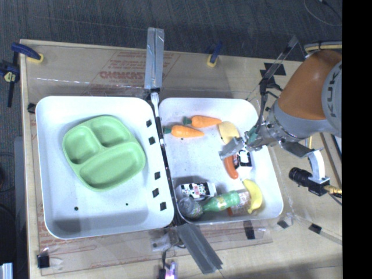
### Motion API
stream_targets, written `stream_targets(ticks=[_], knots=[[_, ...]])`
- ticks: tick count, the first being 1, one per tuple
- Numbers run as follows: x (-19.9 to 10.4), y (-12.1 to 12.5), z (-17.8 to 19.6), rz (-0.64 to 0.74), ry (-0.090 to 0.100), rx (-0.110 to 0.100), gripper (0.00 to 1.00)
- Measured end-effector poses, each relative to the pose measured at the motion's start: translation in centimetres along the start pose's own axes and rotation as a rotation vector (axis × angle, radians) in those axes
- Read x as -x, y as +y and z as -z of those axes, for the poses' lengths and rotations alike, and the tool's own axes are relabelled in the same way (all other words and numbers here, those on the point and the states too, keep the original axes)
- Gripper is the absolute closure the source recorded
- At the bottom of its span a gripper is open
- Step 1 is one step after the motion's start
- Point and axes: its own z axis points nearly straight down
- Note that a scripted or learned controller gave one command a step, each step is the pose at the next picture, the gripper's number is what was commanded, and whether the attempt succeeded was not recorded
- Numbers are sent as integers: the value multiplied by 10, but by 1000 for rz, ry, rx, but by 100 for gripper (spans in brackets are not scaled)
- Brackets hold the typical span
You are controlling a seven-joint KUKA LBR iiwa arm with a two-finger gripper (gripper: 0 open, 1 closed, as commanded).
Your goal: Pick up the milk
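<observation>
The milk (195,188) hasn't been picked up yet, as far as I can see. It lies flat on the floor of the right bin (203,104), near the front, a little carton with black cow patches. Just in front of it sits a green bottle (224,202) on its side, and a banana (253,194) lies off to the right.

The gripper (236,151) hangs over the right half of that same bin, above a red sausage-shaped thing (232,167) and just beside a yellow piece (228,131). I can't tell how its fingers are set, and nothing shows in its grasp.

So the whole job looks to be ahead: the milk is near the gripper but apart, toward the front and to the left of it. Two carrots (187,132) lie at the back, and the left bin (52,106) holds a green plate (104,150).
</observation>
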Motion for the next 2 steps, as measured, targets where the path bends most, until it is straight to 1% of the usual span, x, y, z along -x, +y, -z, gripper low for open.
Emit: stream_targets(ticks=[1, 2], knots=[[-3, -12, 20, 12, -1, 2, 0], [-3, -9, 11, 62, 4, -3, 0]])
